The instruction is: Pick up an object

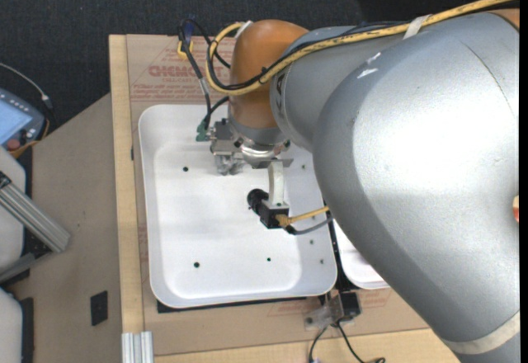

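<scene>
White left bin (153, 188), pincer (224, 158) low over its far end: pick not done yet, by the look of it.
Grey arm (412, 147) w/ orange band (260, 64) reaches across the right bin (363, 269) and hangs wrist-down above the left one, both on the brown table (124, 147). Pincer is seen from above & partly masked by the wrist, so can't tell if it's apart or together, nor if anything sits in it. As for the obj to pick: prob. under the wrist if anywhere, hidden from this angle, so its look can't be told. Bare bin floor carries a few small dark specks (196, 264), well apart, too small to say if holes or bits. Judgement: approach stage at most; grasp & lift still to do.
</scene>
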### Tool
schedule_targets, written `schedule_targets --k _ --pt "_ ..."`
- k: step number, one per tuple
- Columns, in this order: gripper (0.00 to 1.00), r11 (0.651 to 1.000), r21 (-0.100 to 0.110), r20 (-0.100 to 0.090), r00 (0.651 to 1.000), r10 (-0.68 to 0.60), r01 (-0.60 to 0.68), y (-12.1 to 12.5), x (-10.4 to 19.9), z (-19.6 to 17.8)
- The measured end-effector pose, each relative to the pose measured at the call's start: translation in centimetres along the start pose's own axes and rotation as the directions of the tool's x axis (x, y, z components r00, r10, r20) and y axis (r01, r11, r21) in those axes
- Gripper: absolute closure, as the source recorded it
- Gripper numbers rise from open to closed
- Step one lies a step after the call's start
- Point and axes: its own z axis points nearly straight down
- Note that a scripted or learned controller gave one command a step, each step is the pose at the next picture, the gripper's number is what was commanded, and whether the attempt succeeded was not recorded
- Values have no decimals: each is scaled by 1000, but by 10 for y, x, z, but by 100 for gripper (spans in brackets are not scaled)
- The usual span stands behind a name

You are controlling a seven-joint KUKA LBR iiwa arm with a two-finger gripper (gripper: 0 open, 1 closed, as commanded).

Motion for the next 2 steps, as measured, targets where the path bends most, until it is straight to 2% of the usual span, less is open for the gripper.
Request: schedule_targets --k 1,2 --pt "100 1000 7 1 1000 1 -1 -19 -79 5" --pt "100 1000 -1 0 1000 -2 2 -19 -67 -49"
